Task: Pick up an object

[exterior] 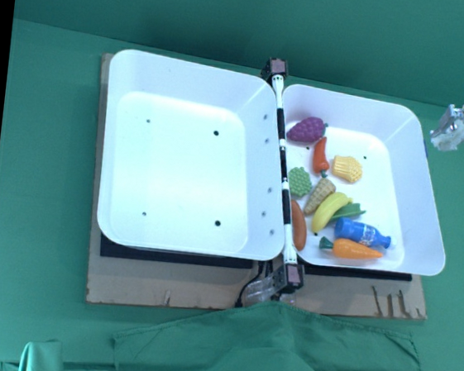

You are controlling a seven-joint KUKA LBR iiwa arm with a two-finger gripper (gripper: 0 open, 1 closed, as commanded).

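Lying lengthwise, blue bottle (361, 233) — cap pointing right; pincer (451, 136) state unclear.

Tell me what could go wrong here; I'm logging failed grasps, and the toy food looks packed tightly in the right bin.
The banana, corn cob and green piece lie touching, so fingers may catch two or wedge. The carrot and blue bottle sit near the bin wall, crowding the gripper.

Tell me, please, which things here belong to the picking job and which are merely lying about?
Job:
end effector
purple grapes
banana
blue bottle
carrot
right bin

Lying about:
left bin
cardboard sheet
green cloth
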